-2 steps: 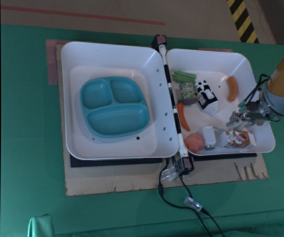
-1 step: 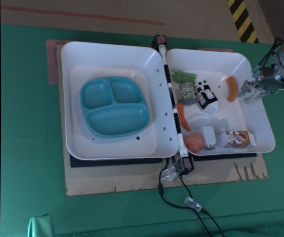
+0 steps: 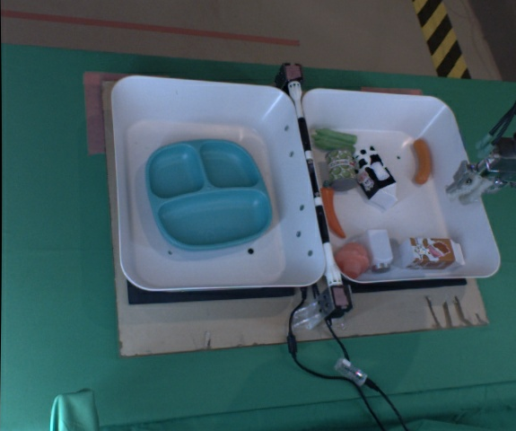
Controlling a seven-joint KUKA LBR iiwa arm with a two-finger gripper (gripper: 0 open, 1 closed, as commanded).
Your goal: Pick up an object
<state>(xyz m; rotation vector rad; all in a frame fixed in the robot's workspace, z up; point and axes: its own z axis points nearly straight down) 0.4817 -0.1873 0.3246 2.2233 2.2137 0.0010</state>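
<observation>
The end effector (image 3: 467,185) hung at the three o'clock edge of the right bin (image 3: 473,227), over its rim, with nothing between its fingers; they looked slightly spread, though the view was too small to be sure. No object had been lifted yet.

Nearest to it, toward nine o'clock, lay the sausage (image 3: 422,161), apart from its neighbours and so the likeliest pick. Its rounded body could roll or squirt out if the fingers closed off-centre. Toward seven o'clock the small carton (image 3: 435,253) sat against the bin's lower wall, touching or just beside a white cup (image 3: 380,248); a descent there risked a finger striking the wall or nudging the cup. Further out, the black-and-white toy (image 3: 373,171), the tin (image 3: 339,166), the green beans (image 3: 334,138) and the carrot (image 3: 331,211) crowded together near the divider, where closing fingers could catch two things or push one aside. The peach-coloured ball (image 3: 354,259) could roll. The left bin (image 3: 136,115) held a teal divided plate (image 3: 208,193), well apart.
</observation>
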